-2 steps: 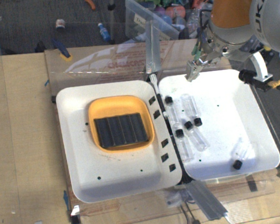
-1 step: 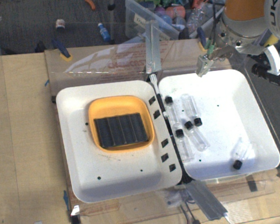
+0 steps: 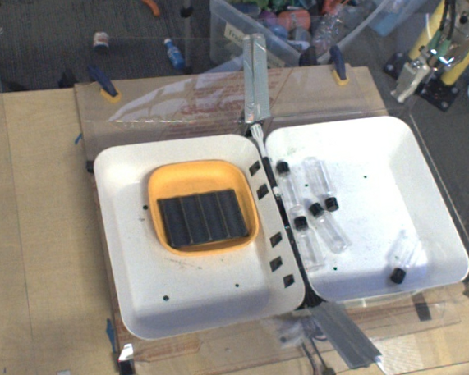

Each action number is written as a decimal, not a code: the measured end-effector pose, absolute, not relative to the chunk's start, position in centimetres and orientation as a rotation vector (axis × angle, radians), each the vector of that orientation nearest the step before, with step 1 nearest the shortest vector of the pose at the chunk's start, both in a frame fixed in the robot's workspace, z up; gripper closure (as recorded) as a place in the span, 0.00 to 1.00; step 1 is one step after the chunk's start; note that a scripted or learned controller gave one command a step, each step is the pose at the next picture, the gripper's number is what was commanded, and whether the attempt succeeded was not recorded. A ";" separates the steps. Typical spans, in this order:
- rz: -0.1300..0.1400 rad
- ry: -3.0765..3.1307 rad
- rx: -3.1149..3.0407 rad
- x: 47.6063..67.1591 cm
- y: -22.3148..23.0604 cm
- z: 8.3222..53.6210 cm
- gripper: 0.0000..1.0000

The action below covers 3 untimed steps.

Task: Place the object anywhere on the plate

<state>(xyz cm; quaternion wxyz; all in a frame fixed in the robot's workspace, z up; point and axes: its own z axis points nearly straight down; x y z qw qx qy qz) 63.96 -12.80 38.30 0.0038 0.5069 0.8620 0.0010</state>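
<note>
Resting in left bin [image 3: 139, 307]: orange plate [image 3: 200, 173], dark ridged block [image 3: 203, 218] on it.
Right bin [image 3: 434, 204]: clear vials [image 3: 323, 207] near its left edge, one vial [image 3: 402, 259] at its near right corner.

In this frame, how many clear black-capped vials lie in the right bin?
5, though overlaps may hide more. Four cluster by the divider: caps at and. One vial lies apart near the right bin's front right corner.

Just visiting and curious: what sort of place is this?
Probably a robotics lab bench: two white bins side by side, clear vials in one, an orange plate in the other, a parts tub behind.
</note>
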 end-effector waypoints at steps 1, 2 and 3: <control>0.001 2.849 1.300 66.7 -22.0 43.8 1.00; 0.000 3.002 0.899 66.4 -22.1 43.8 1.00; -0.001 3.125 0.224 66.1 -22.1 43.9 1.00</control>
